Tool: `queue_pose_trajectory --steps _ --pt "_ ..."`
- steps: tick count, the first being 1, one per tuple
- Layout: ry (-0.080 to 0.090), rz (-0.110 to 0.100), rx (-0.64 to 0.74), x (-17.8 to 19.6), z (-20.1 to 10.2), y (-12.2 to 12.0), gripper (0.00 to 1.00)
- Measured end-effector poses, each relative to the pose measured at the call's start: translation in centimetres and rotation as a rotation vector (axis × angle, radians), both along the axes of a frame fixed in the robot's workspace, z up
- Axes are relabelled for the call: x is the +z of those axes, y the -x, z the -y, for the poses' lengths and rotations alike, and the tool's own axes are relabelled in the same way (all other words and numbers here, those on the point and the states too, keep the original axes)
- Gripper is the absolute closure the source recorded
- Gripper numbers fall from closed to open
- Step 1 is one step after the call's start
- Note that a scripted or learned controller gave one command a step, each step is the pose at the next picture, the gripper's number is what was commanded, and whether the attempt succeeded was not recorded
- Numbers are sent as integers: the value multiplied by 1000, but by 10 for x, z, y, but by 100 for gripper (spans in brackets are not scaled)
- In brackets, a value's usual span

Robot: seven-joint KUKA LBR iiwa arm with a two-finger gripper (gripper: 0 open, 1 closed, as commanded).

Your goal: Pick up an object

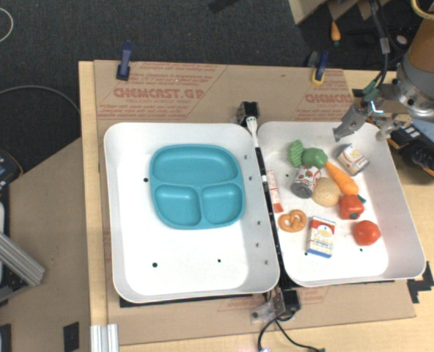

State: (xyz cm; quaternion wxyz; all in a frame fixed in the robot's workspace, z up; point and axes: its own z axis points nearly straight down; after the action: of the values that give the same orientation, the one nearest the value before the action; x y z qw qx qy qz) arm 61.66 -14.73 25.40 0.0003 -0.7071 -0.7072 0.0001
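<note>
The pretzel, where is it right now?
The pretzel lies in the right bin, near that bin's left edge, just left of the small red and white carton and below the potato.

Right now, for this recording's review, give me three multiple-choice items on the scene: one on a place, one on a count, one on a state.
1. The teal divided plate lies in:
A. the left bin
B. the right bin
C. the cardboard outside both

2. Compartments in the plate:
A. two
B. three
C. five

3. The end effector is:
A. above the right bin's far edge, holding nothing
B. gripping the carrot
C. resting on the plate

Answers: 1 A, white bin floor surrounds it; 2 B, one wide, two small; 3 A, nothing sits between its fingers.
</note>
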Motion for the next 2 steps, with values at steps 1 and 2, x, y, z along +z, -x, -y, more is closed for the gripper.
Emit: queue_pose_trajectory --steps 1,2 --pt "-3 -3 3 19 -41 67 0" --pt "0 14 4 129 -74 129 0"
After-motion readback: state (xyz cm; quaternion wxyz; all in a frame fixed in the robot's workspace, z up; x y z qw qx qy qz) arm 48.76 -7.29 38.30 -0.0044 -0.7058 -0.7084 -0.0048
